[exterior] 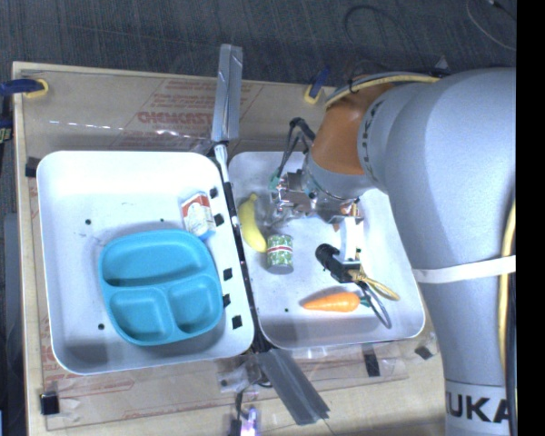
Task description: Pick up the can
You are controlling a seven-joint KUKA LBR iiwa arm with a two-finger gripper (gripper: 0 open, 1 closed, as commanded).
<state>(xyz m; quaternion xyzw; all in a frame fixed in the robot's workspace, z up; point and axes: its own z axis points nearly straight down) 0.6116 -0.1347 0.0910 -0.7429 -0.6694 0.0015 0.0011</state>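
Observation:
The can (279,252), small with a green and white label, stands upright in the right bin (395,271), near its left wall. My gripper (280,214) hangs just behind and above the can, close to its top, and I cannot tell whether it touches the can. The grey arm with its orange band reaches in from the right over the back of this bin.
A yellow banana (251,225) lies just left of the can, against the bin's left wall. An orange carrot (330,302) lies near the right bin's front. In the left bin (64,198) sit a blue divided plate (159,284) and a small red and white carton (196,213).

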